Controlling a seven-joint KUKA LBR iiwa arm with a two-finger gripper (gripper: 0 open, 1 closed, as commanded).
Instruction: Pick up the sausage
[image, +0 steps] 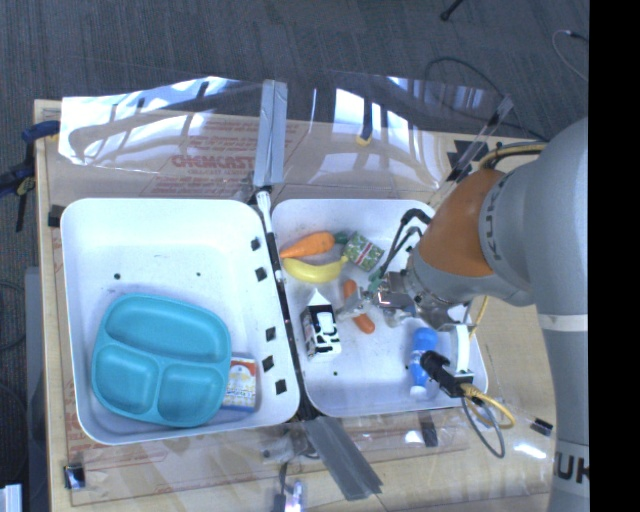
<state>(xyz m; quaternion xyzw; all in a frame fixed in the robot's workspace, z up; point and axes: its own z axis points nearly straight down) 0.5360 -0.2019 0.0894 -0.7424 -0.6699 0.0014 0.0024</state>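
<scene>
Orange-red and small, the sausage (364, 323) lies on the floor of the right bin (330, 395), with a second reddish piece (349, 291) just above it; which of the two the task means is hard to tell. The gripper (383, 295) hangs just beside both, on their right, but its fingers are too blurred against the clutter to tell whether they are spread or closed, and nothing is visibly between them.

The likely failure is a grab on the wrong item: the banana (313, 268), the carrot (307, 245) and the green packet (362, 250) crowd the upper part of the bin, and the black-and-white toy (321, 331) sits near the sausage's left. A slanted approach could nudge the small piece away instead of closing round it.

Open floor lies below the sausage toward the bin's lower rim. The blue bottle (424, 360) limits room on the right. The left bin (150, 225) holds a blue tray (160, 360) and a small carton (241, 385).
</scene>
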